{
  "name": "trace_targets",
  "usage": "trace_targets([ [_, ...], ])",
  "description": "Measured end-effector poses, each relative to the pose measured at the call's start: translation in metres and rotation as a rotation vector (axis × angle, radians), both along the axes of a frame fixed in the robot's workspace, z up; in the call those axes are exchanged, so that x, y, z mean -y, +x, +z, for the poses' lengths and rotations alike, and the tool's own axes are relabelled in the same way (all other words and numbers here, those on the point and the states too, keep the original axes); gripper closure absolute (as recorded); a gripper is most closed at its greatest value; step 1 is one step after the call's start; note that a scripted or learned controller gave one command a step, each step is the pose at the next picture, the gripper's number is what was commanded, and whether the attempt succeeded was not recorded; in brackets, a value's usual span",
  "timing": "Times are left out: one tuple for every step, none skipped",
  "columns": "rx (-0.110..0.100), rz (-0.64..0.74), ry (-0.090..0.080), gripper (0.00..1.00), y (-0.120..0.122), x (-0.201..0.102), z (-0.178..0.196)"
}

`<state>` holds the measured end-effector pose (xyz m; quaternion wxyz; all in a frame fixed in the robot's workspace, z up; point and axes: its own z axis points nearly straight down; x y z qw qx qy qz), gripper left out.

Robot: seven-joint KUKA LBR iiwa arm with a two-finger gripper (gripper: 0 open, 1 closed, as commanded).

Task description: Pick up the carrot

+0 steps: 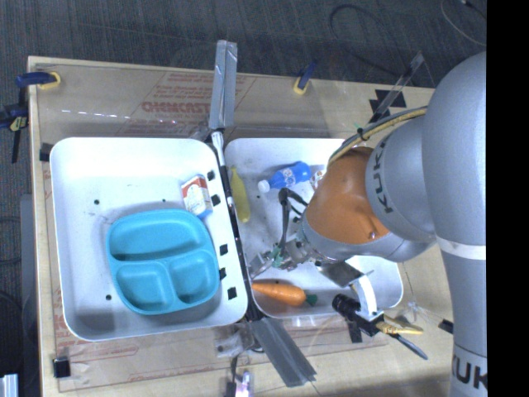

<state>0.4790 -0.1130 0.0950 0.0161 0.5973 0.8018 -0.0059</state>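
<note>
Two shallow white bins sit side by side on the bench. The left bin [74, 222] holds two things: one blue divided tray [163, 260] with three compartments, lying toward the near side, and one small red-and-white packet [195, 195] just beyond the tray's far right corner, close to the wall between the bins. The right bin [248, 151] holds one carrot [279, 292], lying flat along the near wall with its green end pointing right; one yellow banana-like piece [240, 195] stretched along the left wall; and one blue bottle [291, 174] with a white cap near the far side. The single arm [413, 180] reaches over the right bin, its orange band above the wrist. The gripper [277, 259] hangs just above and beyond the carrot; whether its fingers are spread or closed cannot be told here.
</note>
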Motion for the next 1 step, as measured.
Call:
trace_targets([
  [-0.021, 0.023, 0.029, 0.00, -0.0021, 0.0081, 0.0157],
])
